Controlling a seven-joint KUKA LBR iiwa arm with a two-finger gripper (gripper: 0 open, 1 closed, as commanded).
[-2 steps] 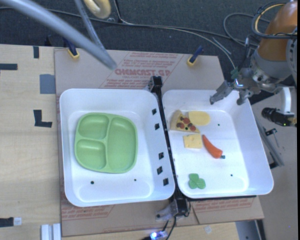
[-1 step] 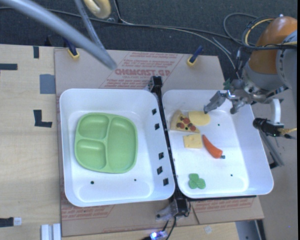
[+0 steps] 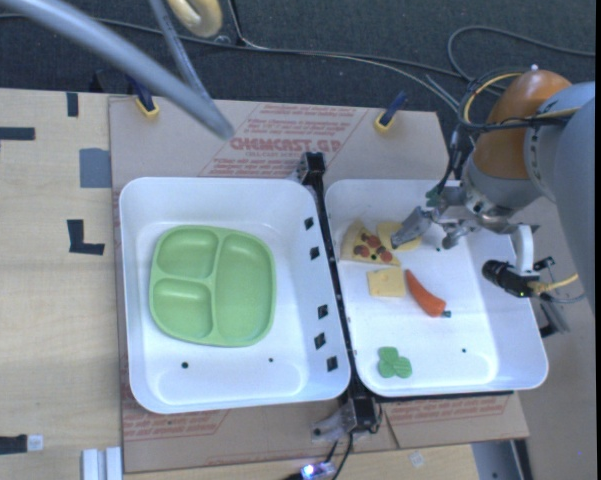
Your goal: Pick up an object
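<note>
Camera view: pincer (image 3: 412,233) low in right bin (image 3: 510,363), tips by pizza slice (image 3: 365,245), can't tell if spread or pinching; cheese (image 3: 386,284), carrot (image 3: 426,295) just below, green toy (image 3: 393,364) near front; green plate (image 3: 213,285) in left bin (image 3: 140,208).

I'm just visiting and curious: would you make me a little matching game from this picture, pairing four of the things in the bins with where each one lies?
Things:
1. green plate
2. carrot
3. broccoli
4. pizza slice

Places:
A. near the front edge of the right bin
B. beside the gripper
C. left bin
D. middle of the right bin, next to the cheese

Pairs: 1-C, 2-D, 3-A, 4-B
</note>
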